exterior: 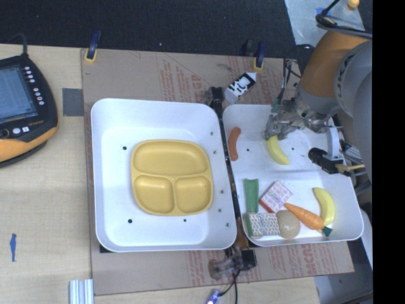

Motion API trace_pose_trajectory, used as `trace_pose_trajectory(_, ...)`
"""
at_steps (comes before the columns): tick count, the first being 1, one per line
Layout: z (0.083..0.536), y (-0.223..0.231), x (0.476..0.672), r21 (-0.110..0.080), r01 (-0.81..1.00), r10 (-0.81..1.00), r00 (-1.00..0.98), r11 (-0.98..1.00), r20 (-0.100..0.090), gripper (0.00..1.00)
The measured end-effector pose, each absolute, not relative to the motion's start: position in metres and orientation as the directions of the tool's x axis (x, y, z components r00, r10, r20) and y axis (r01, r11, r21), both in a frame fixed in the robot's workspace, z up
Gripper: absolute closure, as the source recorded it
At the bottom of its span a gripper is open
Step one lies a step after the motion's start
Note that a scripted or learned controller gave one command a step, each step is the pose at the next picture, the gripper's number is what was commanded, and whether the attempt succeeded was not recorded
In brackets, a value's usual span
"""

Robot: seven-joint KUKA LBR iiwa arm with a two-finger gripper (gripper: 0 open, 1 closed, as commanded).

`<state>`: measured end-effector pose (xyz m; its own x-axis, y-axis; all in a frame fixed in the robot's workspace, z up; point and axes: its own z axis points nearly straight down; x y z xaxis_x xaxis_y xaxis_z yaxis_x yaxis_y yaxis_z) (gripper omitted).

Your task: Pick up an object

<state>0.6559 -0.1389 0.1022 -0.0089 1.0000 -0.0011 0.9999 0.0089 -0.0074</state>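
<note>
tool point(278, 132) low over top end of banana point(277, 151), finger state: cannot tell | banana lies right of sausage point(233, 142) in right bin point(354, 233) | risk: curved, smooth banana slips or rolls aside

2 white bins point(101, 170), yellow tray point(171, 176), 2 yellow bananas point(276, 151), orange carrot point(305, 216), green-white pkg point(263, 223).
</note>
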Motion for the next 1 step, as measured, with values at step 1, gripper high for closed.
trace_pose_trajectory(1, 0.1925, -0.0718, 0.5834, -0.004, 1.0, 1.0, -0.006, 0.006, -0.001, 1.0)
